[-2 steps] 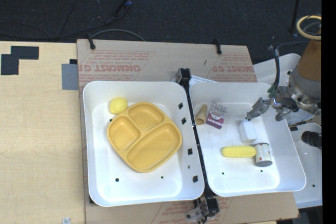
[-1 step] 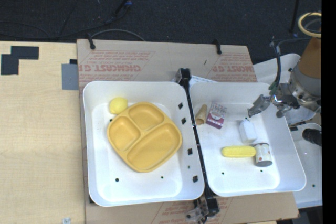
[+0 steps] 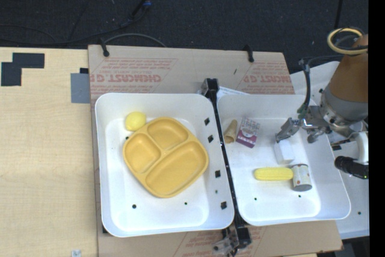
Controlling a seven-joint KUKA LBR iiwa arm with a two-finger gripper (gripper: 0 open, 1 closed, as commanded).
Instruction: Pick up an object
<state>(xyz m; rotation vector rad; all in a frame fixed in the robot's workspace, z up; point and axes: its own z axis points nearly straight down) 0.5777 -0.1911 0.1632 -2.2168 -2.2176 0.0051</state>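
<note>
The right bin (image 3: pixel 325 204) holds a yellow corn cob (image 3: pixel 272 174) lying flat, with a small grey can (image 3: pixel 301 177) touching its right end. A tan cone (image 3: pixel 230 130) and a purple and white packet (image 3: pixel 248 132) lie near the bin's back left. A small white block (image 3: pixel 283 152) rests just above the corn cob. My gripper (image 3: pixel 301 132) hovers over the right bin's back right part, above and to the right of the white block. Its fingers stand apart, open, with nothing between them.
In the left bin (image 3: pixel 114 207) lies a yellow divided plate (image 3: pixel 165 156) with a yellow ball (image 3: pixel 135 121) at its upper left. A black divider (image 3: pixel 219 159) runs between the bins. The arm's orange band (image 3: pixel 352 78) rises at the right.
</note>
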